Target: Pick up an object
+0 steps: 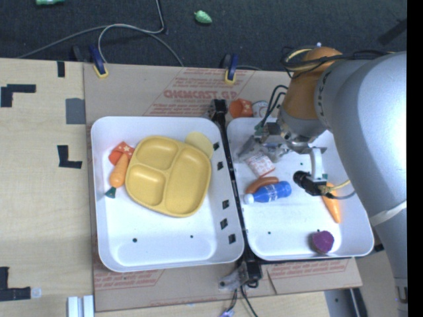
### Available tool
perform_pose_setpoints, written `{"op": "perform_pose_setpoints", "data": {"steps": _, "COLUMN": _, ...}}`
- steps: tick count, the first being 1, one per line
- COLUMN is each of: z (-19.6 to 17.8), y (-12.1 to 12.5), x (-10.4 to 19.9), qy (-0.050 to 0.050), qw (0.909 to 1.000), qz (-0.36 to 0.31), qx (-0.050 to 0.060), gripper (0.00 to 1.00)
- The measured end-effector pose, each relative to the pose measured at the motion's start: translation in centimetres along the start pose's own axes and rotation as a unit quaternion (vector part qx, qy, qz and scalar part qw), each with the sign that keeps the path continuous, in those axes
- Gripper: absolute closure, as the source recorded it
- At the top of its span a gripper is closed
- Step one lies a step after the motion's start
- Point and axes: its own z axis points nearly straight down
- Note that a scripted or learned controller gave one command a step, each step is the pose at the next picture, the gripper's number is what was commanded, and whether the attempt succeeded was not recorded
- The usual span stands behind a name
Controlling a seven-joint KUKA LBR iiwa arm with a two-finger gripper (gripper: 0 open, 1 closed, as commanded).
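Two white bins are seen; the gripper [268,139] is lowered into the right bin [291,243] above a blue bottle [269,193], its opening indiscernible.

A divided plate [168,175] lies in the left bin [112,243], a toy carrot [118,172] just left of it. In the right bin [291,246], a bottle [269,193] lies centre-left and a round fruit [322,241] lower right.
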Motion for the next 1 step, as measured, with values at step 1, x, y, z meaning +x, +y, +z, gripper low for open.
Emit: {"op": "perform_pose_setpoints", "data": {"steps": 1, "z": -0.96, "y": -0.03, "x": -0.02, "qy": -0.001, "qw": 1.0, "qz": 0.0, "qx": 0.001, "gripper": 1.0}}
